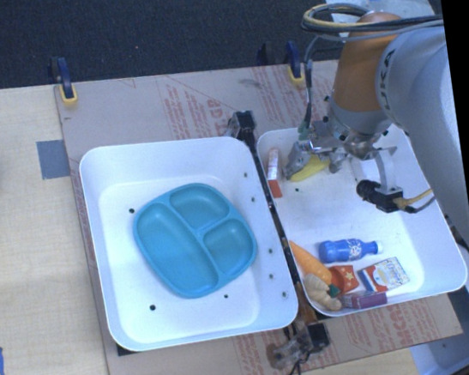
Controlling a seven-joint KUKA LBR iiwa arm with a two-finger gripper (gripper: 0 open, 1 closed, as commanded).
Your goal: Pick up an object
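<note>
Overhead | left bin point(104, 244): blue divided plate point(195, 239) lying flat in its middle | right bin point(442, 279): grey arm point(393, 82) over the far end, gripper point(310, 156) low at a yellow banana point(308, 169), finger state cannot be told | near end: blue bottle point(348, 249), carrot point(307, 258), small carton point(384, 275)

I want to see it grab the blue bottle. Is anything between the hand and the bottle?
Nothing visible. The hand is at the far end of the right bin, by a yellow thing. Bare white floor lies between it and the bottle.
</note>
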